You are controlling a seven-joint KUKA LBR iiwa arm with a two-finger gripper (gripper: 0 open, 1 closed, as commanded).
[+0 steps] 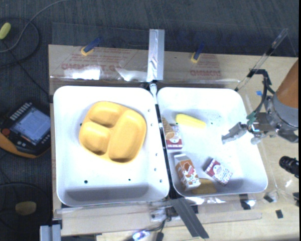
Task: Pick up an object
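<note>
In the right bin [226, 100] lie a yellow oblong piece [190, 120], a small red and white carton [173, 137] against the left wall, an orange and red carton [187, 171], and a red and white packet [218, 170]. A brown item [206, 187] rests by the front wall. My gripper [242, 134] hovers over the right side of this bin, to the right of the yellow piece and above the packet. Its fingers are spread, so it is open with nothing between them.
The left bin [70, 185] holds a large yellow sectioned tray [113, 131]. A metal divider strip [156, 54] stands behind the bins. A handheld pendant [25, 129] lies on the floor at left. Cables hang near the arm on the right.
</note>
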